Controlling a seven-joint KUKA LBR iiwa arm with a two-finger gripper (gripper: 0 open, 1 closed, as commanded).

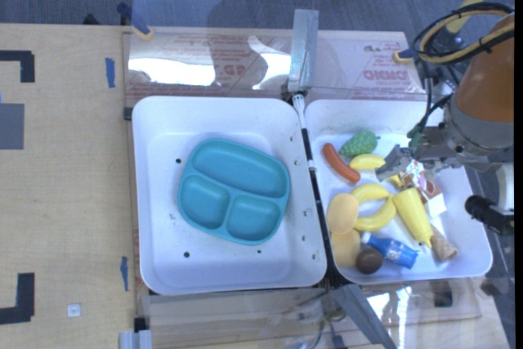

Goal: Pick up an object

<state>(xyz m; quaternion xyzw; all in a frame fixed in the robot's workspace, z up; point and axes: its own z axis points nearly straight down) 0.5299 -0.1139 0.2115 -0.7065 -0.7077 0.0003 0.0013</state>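
Note:
The right bin (478, 257) holds several toy foods. Among them are a red sausage (341, 163), a green leafy piece (358, 144), a yellow banana (376, 210), a yellow bottle (413, 213), a blue can (393, 251) and a brown round fruit (369, 261). My gripper (400, 163) hangs low over the middle of this bin, just right of a small yellow piece (368, 163) and above the bottle's top. A small red-and-white item (425, 185) lies right beside it. I see nothing clearly held.
The left bin (155, 135) holds a teal divided plate (235, 190). A metal divider (304, 53) stands behind the seam between the bins. The grey arm with its orange band (486, 90) and yellow-black cables (458, 29) fills the right side. Tan bench surface (57, 176) lies at left.

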